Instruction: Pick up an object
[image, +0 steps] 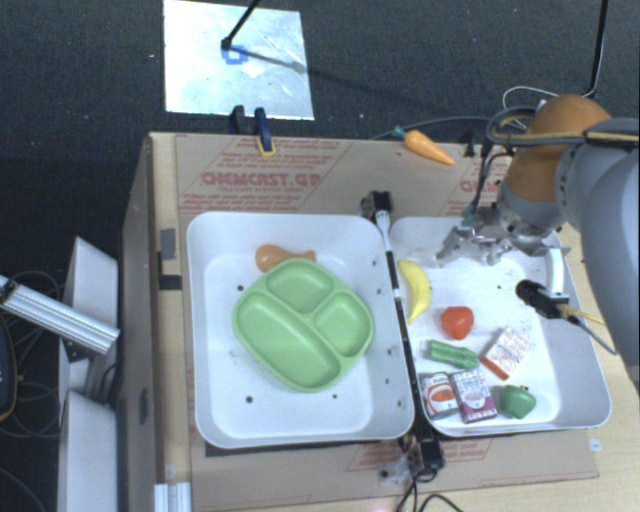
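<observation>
My gripper (473, 250) hangs low over the back of the right bin (590, 385), its fingers spread and nothing between them. In front of it lie a yellow banana (415, 290) by the bin's left wall, a red tomato (457, 322), a green pickle (452, 353) and a white-and-red packet (507, 352). Two small printed boxes (455, 394) and a green pepper (517, 401) sit along the front wall. The banana is the closest thing to the gripper, a little to its front left.
The left bin (215, 400) holds a green divided plate (303, 322) with an orange object (272, 257) behind it. An orange carrot (428, 147) lies on the cardboard behind the right bin. A blue clamp (262, 125) stands at the back edge.
</observation>
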